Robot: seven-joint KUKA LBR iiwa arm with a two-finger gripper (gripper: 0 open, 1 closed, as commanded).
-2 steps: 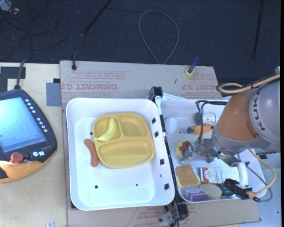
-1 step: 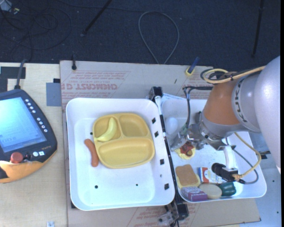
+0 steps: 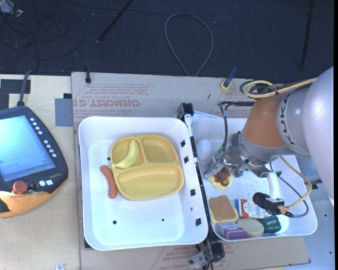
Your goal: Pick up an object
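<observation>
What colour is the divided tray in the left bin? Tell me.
Yellow divided tray, seen in the camera view.

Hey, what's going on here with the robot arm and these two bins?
The arm reaches into the right bin, with its gripper low over a small red and yellow toy. Whether it has hold of the toy cannot be told from this view. Near the front of that bin lie a toast slice and a few other toy foods. The left bin holds a yellow tray with a banana in one compartment, and a hot dog beside the tray.
</observation>
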